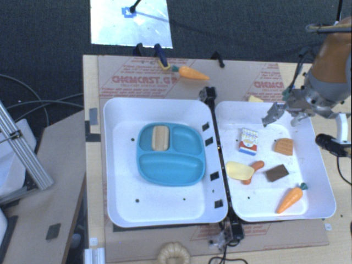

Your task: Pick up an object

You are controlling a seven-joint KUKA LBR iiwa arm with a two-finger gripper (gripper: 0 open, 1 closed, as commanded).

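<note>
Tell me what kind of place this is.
Probably a robotics lab test bench, not a kitchen. The arm hangs over two white bins of toy food, such as a carrot and a blue plate, on a board amid loose cables.

Two bins (118, 164) (322, 194), two carrots (191, 73) (290, 198) — one blue plate (171, 172).
</note>
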